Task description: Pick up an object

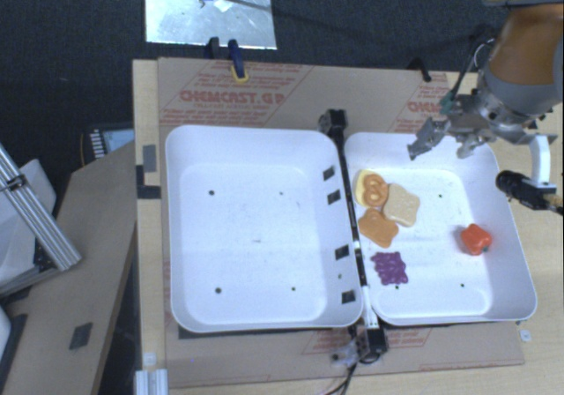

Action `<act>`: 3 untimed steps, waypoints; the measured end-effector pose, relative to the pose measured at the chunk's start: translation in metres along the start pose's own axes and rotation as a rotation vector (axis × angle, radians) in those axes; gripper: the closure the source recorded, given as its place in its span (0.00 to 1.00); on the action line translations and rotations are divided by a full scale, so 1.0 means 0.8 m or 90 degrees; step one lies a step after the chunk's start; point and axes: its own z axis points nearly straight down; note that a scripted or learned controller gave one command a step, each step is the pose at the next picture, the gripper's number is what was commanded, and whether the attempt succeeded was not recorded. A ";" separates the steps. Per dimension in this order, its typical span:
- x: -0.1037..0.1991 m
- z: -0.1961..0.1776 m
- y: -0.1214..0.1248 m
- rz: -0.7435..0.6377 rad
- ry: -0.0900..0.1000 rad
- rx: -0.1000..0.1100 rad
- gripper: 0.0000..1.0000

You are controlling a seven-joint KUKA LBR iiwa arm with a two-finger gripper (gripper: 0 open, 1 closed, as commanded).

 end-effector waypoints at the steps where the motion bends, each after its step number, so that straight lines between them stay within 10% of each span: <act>1: 0.082 0.097 -0.001 -0.004 0.002 0.004 0.00; 2: 0.076 0.078 0.001 -0.001 0.000 -0.001 1.00; 3: 0.190 0.015 -0.022 -0.004 0.001 -0.001 1.00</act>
